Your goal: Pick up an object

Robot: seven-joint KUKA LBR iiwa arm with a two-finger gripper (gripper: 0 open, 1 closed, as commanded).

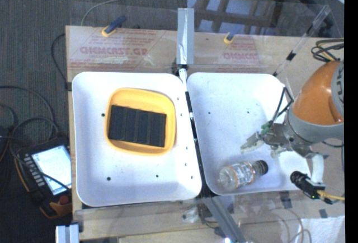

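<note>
- My hand [258, 141] hangs low over the right shallow white bin [235, 102], but its fingers are small and blurred against the white floor, so I cannot tell whether it is released or clenched.
- My grey arm with its orange band [316, 103] is cut off at the right edge and covers that bin's far right side.
- In the right bin lies a clear plastic bottle with a dark cap [241, 173], on its side near the front wall (cap pointing right), just below my hand and apart from it; nothing shows between my fingers.
- In the left shallow white bin [89, 141] sits a yellow rounded tray [141, 97], and a flat black ribbed slab [137, 126] lies inside it, covering most of its floor.
- Both bins rest side by side on the tabletop [84, 46], their inner rims touching.
</note>
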